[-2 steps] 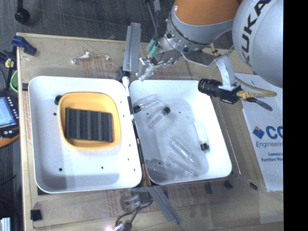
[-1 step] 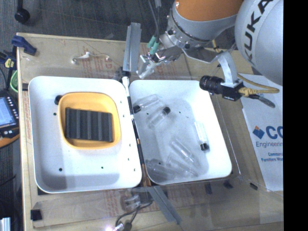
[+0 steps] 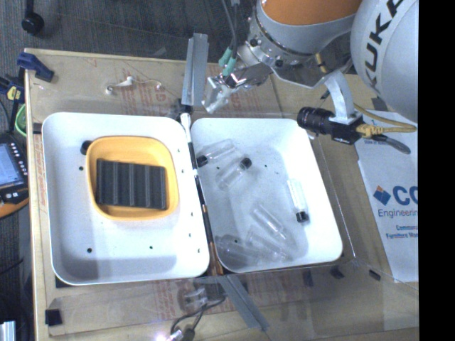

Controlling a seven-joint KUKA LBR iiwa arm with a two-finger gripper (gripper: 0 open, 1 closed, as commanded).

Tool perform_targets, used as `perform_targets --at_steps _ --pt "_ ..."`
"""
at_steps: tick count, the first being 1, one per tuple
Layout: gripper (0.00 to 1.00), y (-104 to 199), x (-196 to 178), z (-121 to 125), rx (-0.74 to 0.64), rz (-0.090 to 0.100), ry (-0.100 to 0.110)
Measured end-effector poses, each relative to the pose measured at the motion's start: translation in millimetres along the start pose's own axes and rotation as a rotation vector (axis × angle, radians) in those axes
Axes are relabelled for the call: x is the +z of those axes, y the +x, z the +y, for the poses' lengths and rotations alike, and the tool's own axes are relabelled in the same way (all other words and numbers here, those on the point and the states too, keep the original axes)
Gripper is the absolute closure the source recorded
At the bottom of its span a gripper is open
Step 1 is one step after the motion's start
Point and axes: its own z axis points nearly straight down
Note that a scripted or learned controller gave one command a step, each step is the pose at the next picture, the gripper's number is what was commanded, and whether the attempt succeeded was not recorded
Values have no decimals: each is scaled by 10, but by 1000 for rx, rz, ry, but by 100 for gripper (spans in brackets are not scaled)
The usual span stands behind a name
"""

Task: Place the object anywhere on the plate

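**Operator:** Where is the object?

**Spotter:** Your dark ridged block (image 3: 132, 185) lies flat on the yellow plate (image 3: 129, 146), about in its middle. You see yellow rim on all 4 sides of it and 4 ribs across its top.

**Operator:** And the plate?

**Spotter:** You find it in the left bin (image 3: 106, 261), set toward the far side. Bare white floor lies between the plate and the bin's near rim.

**Operator:** The gripper?

**Spotter:** The gripper (image 3: 219, 94) hangs over the bench (image 3: 92, 84), just beyond the far rims and about in line with the seam between the 2 bins. It is well apart from the block. I cannot tell you whether it is wide or narrow from this angle, nor whether it carries anything.

**Operator:** What else is around?

**Spotter:** The right bin (image 3: 323, 226) holds clear tubes (image 3: 266, 227), most of them in a loose heap toward its near side. They are see-through, so you cannot count them reliably. 1 tube (image 3: 222, 151) lies near the bin's far-left corner, with a black cap beside it. Another tube (image 3: 295, 194) lies along the right wall, its black cap at the near end. A grey metal bar (image 3: 193, 69) stands on the bench behind the seam, just left of the gripper. You have a printed sheet (image 3: 387, 204) with blue lettering to the right of the right bin. A handheld device (image 3: 7, 169) with a screen sits at the bench's left edge.
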Motion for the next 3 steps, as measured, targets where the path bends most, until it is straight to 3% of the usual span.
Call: perform_targets --at_steps 3 --pt "100 62 -302 41 -26 4 1"
